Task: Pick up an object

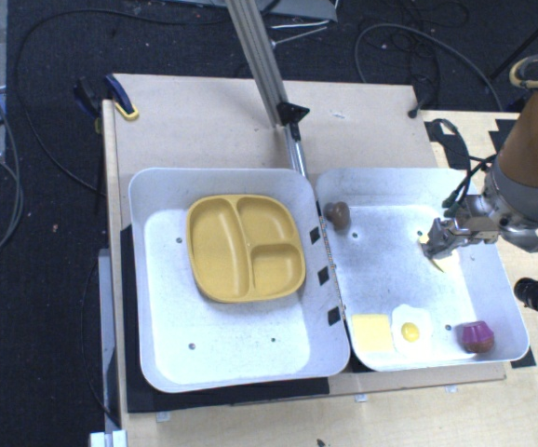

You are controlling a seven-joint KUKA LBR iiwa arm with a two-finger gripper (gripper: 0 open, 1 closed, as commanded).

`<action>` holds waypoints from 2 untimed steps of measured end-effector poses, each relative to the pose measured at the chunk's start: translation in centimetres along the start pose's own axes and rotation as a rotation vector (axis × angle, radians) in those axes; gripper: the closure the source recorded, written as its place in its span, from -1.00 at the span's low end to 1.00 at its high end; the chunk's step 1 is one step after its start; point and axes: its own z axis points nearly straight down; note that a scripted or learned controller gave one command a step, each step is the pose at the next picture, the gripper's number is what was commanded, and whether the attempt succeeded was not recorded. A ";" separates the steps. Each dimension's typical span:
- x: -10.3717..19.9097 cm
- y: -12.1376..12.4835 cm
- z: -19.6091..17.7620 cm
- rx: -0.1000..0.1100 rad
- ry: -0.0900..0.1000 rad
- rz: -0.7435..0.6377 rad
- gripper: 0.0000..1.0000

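In the right bin (pixel 381 198) lie a small brown round object (pixel 338 214) near the far left corner, a pale yellow block (pixel 371 331) and a fried-egg toy (pixel 410 328) along the front wall, and a purple object (pixel 477 336) at the front right. My gripper (pixel 438 242) reaches in from the right and hangs low over the bin's right part. A small yellow object (pixel 439 261) peeks out just under its fingertips.
The left bin (pixel 157 343) holds a yellow divided plate (pixel 246 248). A metal pole (pixel 262 49) slants up from the gap between the bins. Cables and a blue-yellow clamp (pixel 120 99) lie beyond the bench.
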 end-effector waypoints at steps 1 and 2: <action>5.5 1.7 1.3 0.001 0.000 -0.001 1.00; 10.1 3.8 0.6 -0.003 0.000 -0.001 1.00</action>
